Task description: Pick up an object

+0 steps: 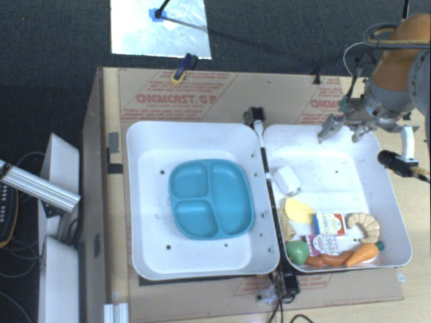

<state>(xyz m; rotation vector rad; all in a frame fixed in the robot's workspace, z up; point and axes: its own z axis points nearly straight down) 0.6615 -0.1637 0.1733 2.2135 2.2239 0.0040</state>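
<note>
Leftmost on the table (202, 89), the left white bin (145, 180) holds a blue divided plate (211, 198) with three compartments, lying flat near the bin's middle. Right of it, touching along the shared rim, the right white bin (384, 180) carries all the small objects. A small white block (287, 178) lies alone near the bin's left side, slightly tilted. Below it a yellow rounded piece (299, 211), then a green round fruit-like toy (297, 251) in the near left corner. Next right, a white carton with red and blue print (328, 223), and reddish pieces (326, 260) just under it. An orange carrot toy (362, 253) lies along the near wall, touching a tan ring-shaped pastry toy (364, 225) above it. Far right, the grey arm with orange band (397, 66) reaches in; pincer (343, 129) hangs over the bin's far edge, fingers apart, nothing between them, well apart from the cluster of objects.
</note>
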